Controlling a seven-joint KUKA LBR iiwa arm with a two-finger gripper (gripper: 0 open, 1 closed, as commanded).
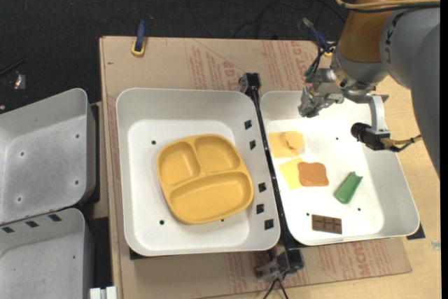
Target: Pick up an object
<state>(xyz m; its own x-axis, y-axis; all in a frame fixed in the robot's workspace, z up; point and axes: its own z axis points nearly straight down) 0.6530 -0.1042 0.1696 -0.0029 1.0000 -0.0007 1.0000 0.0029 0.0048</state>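
My gripper [309, 107] hangs over the back left corner of the right bin [392, 171], above and apart from the objects. Below it lie a pale orange piece [288, 143], a yellow slice [290, 173], a brown-orange toast-like piece [313, 174], a green block [347, 188] and a dark brown chocolate bar [326, 224]. Nothing shows between the fingers.
The left bin [133, 150] holds a yellow divided plate [204, 177]. A black divider [260, 143] runs between the bins. The arm with its orange band [374, 14] comes in from the upper right. Grey trays [42, 150] stand at the far left.
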